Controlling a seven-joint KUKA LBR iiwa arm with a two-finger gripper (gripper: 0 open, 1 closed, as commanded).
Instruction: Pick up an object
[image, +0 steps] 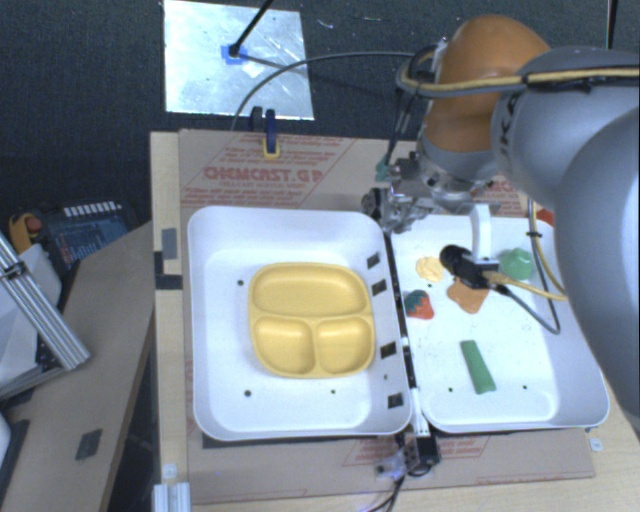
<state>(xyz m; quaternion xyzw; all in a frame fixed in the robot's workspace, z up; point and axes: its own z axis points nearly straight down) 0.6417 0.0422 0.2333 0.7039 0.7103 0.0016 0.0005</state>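
In the left bin (210, 300), a yellow divided tray (308, 318). In the right bin (540, 385), a green block (478, 366), toy strawberry (419, 305), orange piece (466, 297), pale-yellow piece (429, 268) and green lump (517, 264) (all lying on its floor). Gripper (398, 206) over that bin's far-left corner; open or closed, cannot tell.

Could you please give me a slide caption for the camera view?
KUKA gripper above the far corner of the right bin; yellow divided tray in the left bin.
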